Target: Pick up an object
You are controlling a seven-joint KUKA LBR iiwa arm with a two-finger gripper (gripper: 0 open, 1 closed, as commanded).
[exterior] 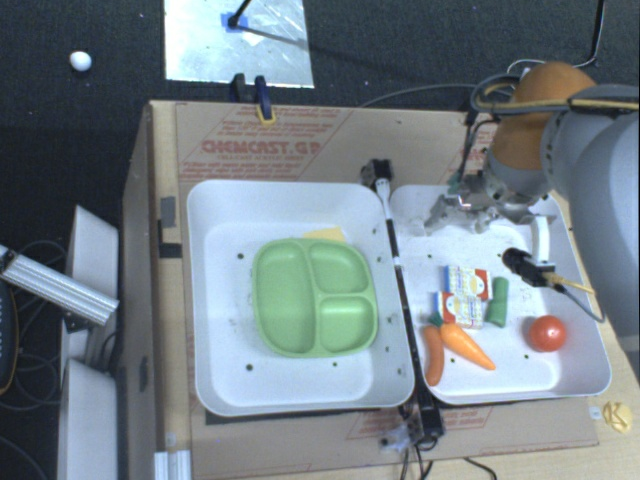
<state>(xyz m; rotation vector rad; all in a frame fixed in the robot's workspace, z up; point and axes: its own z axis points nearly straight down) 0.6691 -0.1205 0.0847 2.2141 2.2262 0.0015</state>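
The gripper (458, 218) hung over the bare upper end of the right-hand shallow white bin (597, 366). Its fingers looked spread, with nothing between them.

All the likely targets lay lower in that bin, well apart from it:
- a small colourful printed carton (465, 295)
- a short green block (497, 303) just beside the carton
- a long orange toy carrot (467, 343)
- a second orange carrot (433, 355) against the bin's left wall
- a round red tomato-like ball (546, 333)

All of these looked light and rigid, probably plastic or card.

The carton seemed the safest choice, since its flat parallel sides would give the fingers square faces to close on. However, the green block crowded one edge. The long carrot was probably smooth and tapered, so a grip across its thicker middle would be less likely to squirt out than one near the tip. The ball would likely roll away unless it was caught across its widest part. It sat apart from the others, with open floor around it.

The wall-side carrot left little room for a finger on that side. The bin's raised rim and the seam shared with the left white bin (222, 373) limited low sideways travel.

The left bin held a green divided plastic plate (313, 298), broad and flat and awkward to pinch. A thin yellow piece (325, 234) showed at the plate's far edge.
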